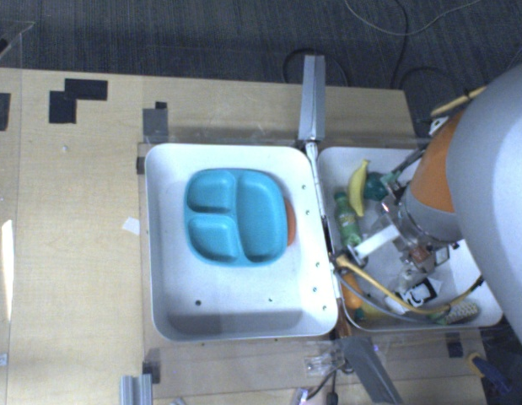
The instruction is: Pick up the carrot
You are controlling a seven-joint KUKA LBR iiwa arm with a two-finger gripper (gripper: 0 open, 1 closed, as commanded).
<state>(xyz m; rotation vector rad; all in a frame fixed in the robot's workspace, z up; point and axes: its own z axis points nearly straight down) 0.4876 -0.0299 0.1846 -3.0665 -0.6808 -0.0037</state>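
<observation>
Left bin (159, 251) — smooth blue three-compartment tray (237, 216), orange carrot (291, 224) at its right edge | right bin (488, 310) — curved banana (357, 188), arm (488, 167) overhead | jaws: cannot tell.

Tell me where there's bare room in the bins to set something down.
Left bin: bare floor in front of the blue tray and along its left side. Right bin is crowded: banana, green items and the arm fill it.

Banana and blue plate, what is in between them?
The camera view shows an orange sliver, maybe the carrot, against the right edge of the blue plate, then the bins' white walls before the banana.
</observation>
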